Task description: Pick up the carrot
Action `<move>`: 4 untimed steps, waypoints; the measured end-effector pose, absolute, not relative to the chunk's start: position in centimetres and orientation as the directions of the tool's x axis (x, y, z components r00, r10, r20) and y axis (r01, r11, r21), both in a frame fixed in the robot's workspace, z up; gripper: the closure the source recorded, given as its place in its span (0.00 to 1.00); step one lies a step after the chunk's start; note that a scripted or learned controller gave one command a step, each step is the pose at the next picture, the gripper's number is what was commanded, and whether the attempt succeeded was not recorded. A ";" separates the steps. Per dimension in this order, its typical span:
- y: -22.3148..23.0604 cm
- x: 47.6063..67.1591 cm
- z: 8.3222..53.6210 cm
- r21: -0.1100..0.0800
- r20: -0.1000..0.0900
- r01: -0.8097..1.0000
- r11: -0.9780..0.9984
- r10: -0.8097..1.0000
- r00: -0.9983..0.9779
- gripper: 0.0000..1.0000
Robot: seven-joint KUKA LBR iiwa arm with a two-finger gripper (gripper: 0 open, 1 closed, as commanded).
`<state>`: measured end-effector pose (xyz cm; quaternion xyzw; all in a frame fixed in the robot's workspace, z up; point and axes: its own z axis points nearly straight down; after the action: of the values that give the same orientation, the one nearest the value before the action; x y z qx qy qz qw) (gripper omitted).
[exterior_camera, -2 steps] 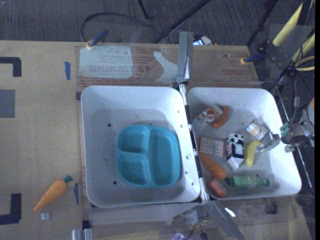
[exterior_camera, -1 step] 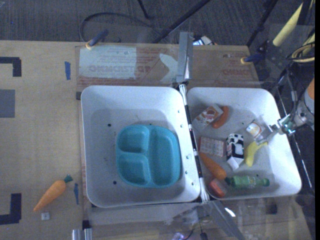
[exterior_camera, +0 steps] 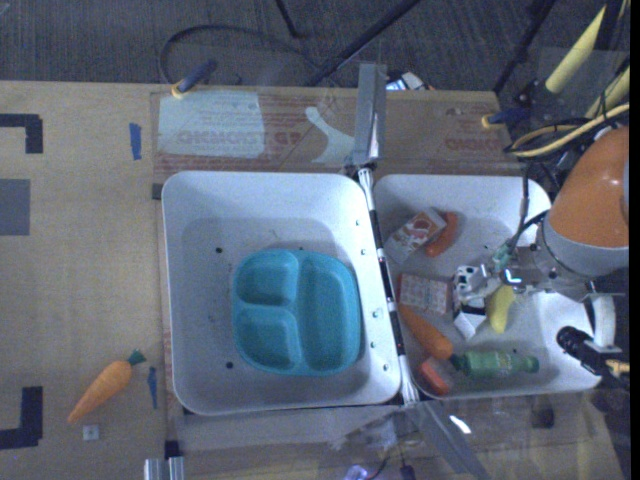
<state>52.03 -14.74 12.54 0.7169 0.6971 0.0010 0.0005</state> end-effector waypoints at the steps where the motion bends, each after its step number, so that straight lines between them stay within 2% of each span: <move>1: -15.6 63.2 19.1 0.000 -0.002 0.979 -0.202 0.979 0.202 0.00; 2: -13.3 62.3 10.8 0.002 -0.001 0.996 0.093 0.996 -0.093 0.00; 3: -13.0 64.4 10.7 -0.004 -0.025 0.943 0.334 0.942 -0.334 0.00; 4: -15.1 66.3 8.7 -0.016 0.008 0.757 0.654 0.757 -0.654 0.00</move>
<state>66.32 -15.08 8.72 0.4160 0.9093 -0.0056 -0.0070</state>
